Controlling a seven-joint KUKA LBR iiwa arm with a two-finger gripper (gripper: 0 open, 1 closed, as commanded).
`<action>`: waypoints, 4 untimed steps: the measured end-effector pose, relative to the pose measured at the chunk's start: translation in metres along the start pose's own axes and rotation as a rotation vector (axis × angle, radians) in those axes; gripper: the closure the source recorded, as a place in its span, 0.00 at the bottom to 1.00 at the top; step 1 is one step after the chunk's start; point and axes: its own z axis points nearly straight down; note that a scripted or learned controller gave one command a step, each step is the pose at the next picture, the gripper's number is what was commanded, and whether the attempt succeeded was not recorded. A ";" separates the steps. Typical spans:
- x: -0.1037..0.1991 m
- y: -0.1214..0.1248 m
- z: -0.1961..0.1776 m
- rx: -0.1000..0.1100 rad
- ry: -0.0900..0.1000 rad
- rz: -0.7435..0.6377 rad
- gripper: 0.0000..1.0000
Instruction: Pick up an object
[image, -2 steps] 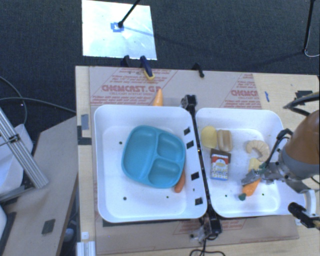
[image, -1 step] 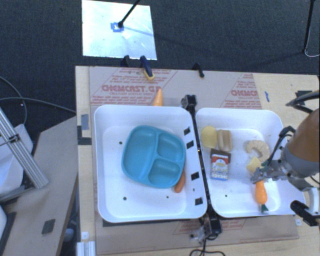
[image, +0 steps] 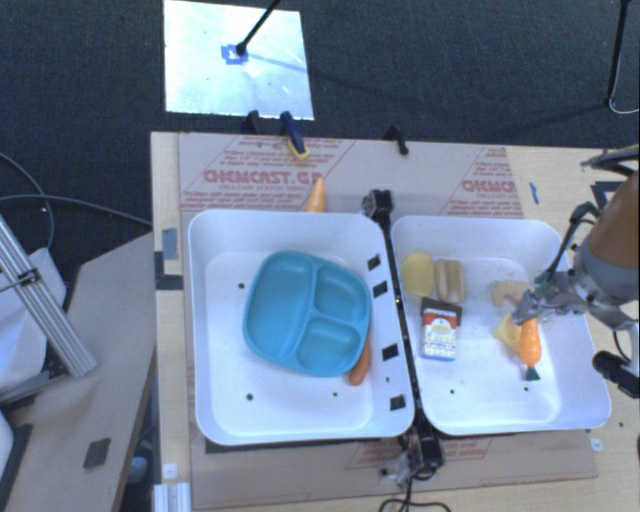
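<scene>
Bench, right bin (image: 575, 405), three o'clock: carrot (image: 530, 343), light, stiff, slick, I'd pinch mid-body; gripper (image: 541, 302) above it, closure unreadable.

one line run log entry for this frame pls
gripper over right bin | orange carrot just below it | grip unclear | blue divided plate in left bin

At the right edge of the frame, the arm (image: 612, 250) shows a rounded grey body with an orange band above it. Thin grey metal parts form its gripper (image: 545, 300), beside dark cables.
</scene>
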 end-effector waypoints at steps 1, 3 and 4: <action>0.001 -0.003 0.002 0.007 0.003 0.001 0.00; 0.001 -0.057 0.039 0.008 0.003 0.004 0.00; 0.001 -0.057 0.039 0.008 0.003 0.004 0.00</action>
